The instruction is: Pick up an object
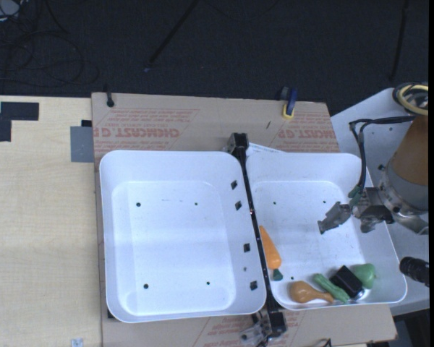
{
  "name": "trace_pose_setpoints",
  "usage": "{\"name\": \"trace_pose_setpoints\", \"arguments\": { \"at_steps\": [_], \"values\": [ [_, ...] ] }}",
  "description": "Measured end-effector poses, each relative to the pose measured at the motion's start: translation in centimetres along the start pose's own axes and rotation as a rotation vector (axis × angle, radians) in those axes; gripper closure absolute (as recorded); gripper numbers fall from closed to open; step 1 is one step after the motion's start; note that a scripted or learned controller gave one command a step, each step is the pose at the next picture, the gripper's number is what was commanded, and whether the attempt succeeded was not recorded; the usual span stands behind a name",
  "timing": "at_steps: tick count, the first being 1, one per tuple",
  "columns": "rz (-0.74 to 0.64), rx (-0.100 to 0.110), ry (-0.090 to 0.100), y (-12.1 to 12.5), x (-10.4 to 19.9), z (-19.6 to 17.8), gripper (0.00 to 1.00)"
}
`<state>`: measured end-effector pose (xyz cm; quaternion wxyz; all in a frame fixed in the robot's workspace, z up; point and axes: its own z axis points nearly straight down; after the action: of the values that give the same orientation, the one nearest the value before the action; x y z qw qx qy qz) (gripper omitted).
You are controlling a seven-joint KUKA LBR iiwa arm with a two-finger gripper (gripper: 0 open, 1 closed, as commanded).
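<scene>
Jaws hover over the right-hand bin with nothing between them

Jaws on the gripper (341, 215) stand slightly apart, as far as the slanted view lets one judge, and hang above the bare floor of the right bin (304, 166), touching no object. An orange carrot-shaped toy (270, 249) lies against the divider, well apart from the jaws; it looks light, smooth and rigid, likely slippery, and is best pinched across its thicker middle. A tan pear-shaped piece (307, 292), a green piece (363, 273) and a black block (345, 280) crowd the near corner, a harder grab.
</scene>
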<state>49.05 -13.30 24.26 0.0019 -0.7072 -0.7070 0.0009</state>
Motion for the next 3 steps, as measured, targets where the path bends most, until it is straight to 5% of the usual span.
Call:
{"name": "trace_pose_setpoints", "arguments": {
  "at_steps": [1, 2, 3],
  "values": [
    [-0.001, -0.008, -0.003, 5.8, 2.9, 16.0, 0.00],
    [0.002, -0.013, -0.007, 10.8, -3.2, 7.7, 0.00],
    [-0.004, -0.004, -0.003, 15.6, -6.0, 15.8, 0.00]
  ]
}}
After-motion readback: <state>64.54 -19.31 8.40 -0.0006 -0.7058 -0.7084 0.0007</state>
